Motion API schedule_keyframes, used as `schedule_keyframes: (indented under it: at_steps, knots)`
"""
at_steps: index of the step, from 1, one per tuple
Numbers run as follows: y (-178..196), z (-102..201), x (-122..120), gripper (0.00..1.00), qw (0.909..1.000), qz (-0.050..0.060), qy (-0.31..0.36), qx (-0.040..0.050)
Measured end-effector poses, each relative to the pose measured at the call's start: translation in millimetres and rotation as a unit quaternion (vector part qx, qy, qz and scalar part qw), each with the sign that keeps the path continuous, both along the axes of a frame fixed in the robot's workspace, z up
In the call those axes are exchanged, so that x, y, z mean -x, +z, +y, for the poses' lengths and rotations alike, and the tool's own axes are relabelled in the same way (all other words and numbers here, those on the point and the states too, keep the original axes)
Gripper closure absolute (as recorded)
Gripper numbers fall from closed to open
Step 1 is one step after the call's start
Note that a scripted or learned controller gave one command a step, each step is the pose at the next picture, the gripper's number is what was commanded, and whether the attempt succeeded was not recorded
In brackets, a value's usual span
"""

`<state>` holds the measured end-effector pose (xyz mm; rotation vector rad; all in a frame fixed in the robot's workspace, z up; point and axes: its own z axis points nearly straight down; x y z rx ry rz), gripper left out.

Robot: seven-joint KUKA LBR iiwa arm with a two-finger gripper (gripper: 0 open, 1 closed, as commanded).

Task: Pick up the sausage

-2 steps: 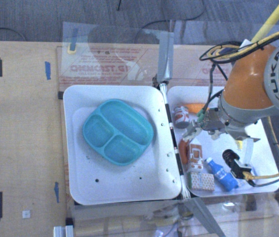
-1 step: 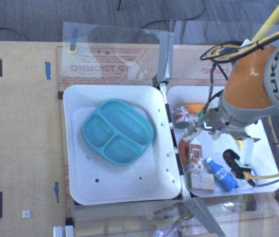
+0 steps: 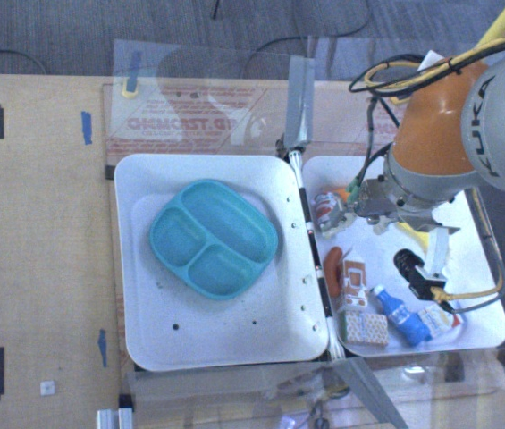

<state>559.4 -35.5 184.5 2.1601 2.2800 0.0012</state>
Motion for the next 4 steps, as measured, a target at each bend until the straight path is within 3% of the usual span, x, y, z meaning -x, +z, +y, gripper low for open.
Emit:
schedule_keyframes:
  at_steps: [1, 2, 3, 4]
  knots:
    - [-0.1, 9.1, 8.7, 0.00, 1.0000, 0.001, 0.004, -0.0004]
    - [-0.5, -3.0, 46.3, 0.00, 0.9980, 0.002, -0.062, -0.0007]
    - [15.9, -26.7, 49.7, 0.00, 0.9734, 0.001, -0.229, 0.0002]
    - [-0.8, 11.9, 37.9, 0.00, 0.9658, 0.002, -0.259, 0.0000]
